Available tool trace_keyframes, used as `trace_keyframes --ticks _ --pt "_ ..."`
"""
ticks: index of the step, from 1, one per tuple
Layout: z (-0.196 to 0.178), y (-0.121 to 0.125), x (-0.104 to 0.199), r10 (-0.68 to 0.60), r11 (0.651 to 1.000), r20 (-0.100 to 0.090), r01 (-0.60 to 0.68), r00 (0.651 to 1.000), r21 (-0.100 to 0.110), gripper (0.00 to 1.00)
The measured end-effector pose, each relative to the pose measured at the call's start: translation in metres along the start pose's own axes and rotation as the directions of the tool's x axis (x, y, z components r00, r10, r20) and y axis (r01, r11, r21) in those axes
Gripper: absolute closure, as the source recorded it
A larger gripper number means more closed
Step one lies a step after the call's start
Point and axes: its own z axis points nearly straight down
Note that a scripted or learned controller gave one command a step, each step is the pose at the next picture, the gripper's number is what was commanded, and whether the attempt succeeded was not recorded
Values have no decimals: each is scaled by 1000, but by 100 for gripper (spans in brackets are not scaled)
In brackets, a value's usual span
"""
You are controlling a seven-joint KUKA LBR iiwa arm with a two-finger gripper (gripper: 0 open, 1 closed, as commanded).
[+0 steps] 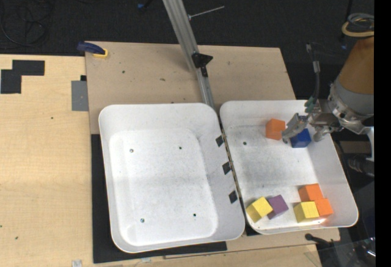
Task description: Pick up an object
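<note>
The metal hand is seen low over the right bin, its fingers closed around a matte blue cube. An orange cube lies just beside it on the speckled white floor.

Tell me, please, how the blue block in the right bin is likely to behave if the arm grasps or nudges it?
The blue block looks rigid with flat faces, so it should slide rather than roll. It seems small, probably light. Lying close to the orange block, it may bump it when pushed.
</note>
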Motion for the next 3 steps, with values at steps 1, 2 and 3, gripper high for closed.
trace_keyframes --ticks 1,2,3 --pt "45 4 5 1 1000 0 -1 1000 1 0" --pt "91 -3 3 1 1000 0 -1 1000 1 0" --pt "78 -2 1 8 1000 1 -8 1000 -3 100"
